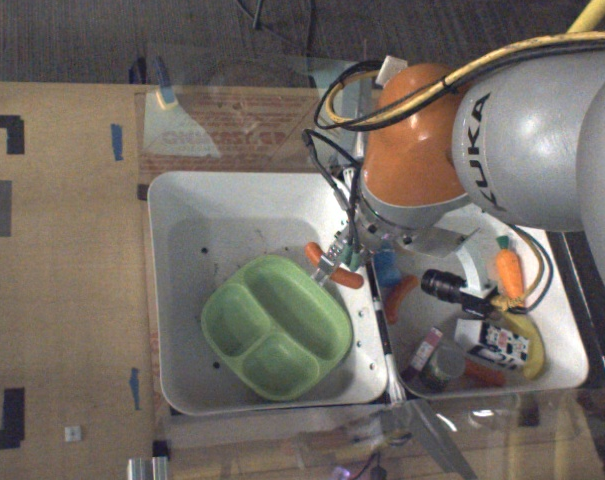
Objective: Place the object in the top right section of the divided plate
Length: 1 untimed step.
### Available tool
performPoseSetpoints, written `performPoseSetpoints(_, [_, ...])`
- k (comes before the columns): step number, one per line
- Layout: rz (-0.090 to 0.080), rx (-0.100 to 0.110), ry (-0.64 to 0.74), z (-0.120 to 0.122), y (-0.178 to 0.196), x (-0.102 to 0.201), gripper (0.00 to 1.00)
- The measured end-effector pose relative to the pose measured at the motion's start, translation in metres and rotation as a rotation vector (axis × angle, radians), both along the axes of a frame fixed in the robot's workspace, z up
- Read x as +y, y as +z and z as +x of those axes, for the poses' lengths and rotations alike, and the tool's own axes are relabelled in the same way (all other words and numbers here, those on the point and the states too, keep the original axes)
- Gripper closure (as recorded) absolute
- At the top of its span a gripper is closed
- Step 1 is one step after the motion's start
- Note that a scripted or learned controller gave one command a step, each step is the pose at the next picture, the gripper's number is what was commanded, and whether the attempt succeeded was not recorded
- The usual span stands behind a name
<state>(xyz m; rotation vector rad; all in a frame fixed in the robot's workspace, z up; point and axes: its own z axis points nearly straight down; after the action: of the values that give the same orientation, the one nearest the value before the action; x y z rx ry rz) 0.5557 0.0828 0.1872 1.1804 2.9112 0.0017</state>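
My gripper (334,265) pinches a small orange sausage (334,268) crosswise at its middle, one end showing on each side of my fingers. The green plate (277,326) lies just below and left. The sausage looks light, smooth and slippery, so a mid-length hold suits.

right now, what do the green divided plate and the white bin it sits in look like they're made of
Green divided plate: looks like moulded plastic, matte to satin, judging by its even colour, rounded rims and soft highlights. White bin: probably plastic too, smooth and slightly glossy, with rounded corners and a thin rim; painted metal can't be ruled out.
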Motion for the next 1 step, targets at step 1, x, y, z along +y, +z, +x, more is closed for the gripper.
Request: performPoseSetpoints(1, [0.000,0.001,0.072,-0.0347,-0.0029,0.0786,1.00])
